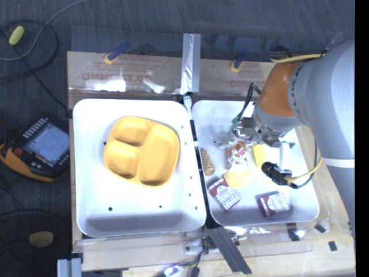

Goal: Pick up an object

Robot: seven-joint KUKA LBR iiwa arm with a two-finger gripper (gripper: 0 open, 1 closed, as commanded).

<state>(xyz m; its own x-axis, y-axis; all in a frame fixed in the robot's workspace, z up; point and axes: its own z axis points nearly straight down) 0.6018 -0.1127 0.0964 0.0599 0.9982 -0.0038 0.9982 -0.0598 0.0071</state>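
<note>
- Your arm covers the upper right corner of the right bin, so whatever lies beneath the wrist is hidden from you.
- The gripper sits low over the right bin's upper middle; whether the jaws are wide, narrow or holding anything, you cannot tell, since the wrist blocks them.
- Just below the gripper you see a red and white packet, its print too small to read.
- Beside it lie a pale yellow block and a yellowish rounded piece, smooth and matte.
- Two dark red packets rest near the front wall, with white labels you cannot read.
- A brown ridged item lies along the right bin's left wall.
- The left bin holds a yellow lobed tray, glossy plastic, upside down or not you cannot tell.
- The bench shows faint red printing under clear film, unreadable.
- On the floor, a handheld pendant is cut off at the left edge.
</note>
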